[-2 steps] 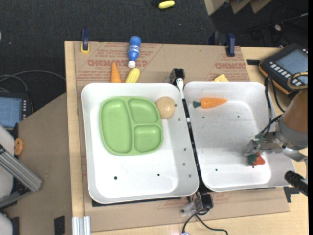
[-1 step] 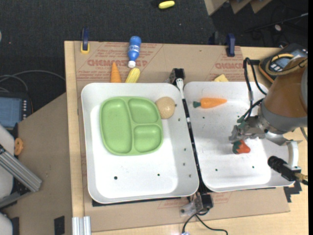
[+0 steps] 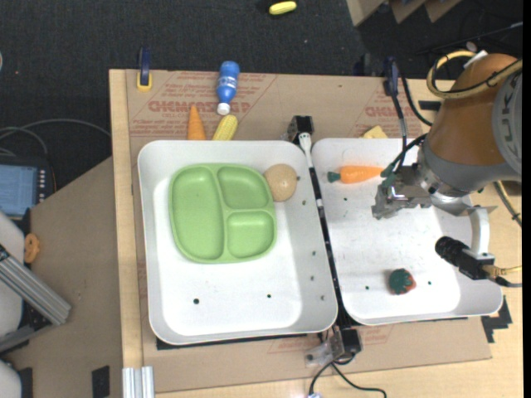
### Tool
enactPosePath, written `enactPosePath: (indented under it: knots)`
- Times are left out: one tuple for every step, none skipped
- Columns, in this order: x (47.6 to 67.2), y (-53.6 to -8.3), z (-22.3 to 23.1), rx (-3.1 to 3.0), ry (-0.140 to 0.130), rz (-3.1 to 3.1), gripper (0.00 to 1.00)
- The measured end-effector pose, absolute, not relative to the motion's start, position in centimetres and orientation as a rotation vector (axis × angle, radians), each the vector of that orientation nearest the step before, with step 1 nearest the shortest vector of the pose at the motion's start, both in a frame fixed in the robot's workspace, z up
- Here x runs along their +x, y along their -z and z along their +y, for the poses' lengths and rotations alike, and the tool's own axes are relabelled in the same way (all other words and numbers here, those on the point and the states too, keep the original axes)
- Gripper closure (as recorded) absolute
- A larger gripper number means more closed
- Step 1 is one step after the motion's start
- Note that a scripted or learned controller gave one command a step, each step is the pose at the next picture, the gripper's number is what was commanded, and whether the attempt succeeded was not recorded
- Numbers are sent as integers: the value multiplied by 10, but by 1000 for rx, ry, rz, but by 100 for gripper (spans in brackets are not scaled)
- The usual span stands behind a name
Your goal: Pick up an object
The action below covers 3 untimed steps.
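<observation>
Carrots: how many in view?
2. One carrot lies in the right bin near its top edge, just left of the gripper. The second carrot sits outside the bins on the bench board, above the left bin. The arm could hide more.

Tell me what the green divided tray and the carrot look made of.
Green divided tray: likely matte moulded plastic, judging by its even colour and rounded compartments. Carrot: probably a toy in smooth plastic, uniformly orange with a green tip; real cannot be ruled out.
</observation>
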<state>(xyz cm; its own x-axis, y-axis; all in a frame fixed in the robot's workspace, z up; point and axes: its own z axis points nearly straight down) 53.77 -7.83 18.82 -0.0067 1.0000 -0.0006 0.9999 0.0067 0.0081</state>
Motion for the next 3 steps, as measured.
enactPosePath:
  knots:
    - [536, -185, -82, 2220, -1, 2222, 0]
    - [601, -79, -97, 2217, 1, 2221, 0]
    - [662, -82, -95, 2234, 35, 2243, 0]
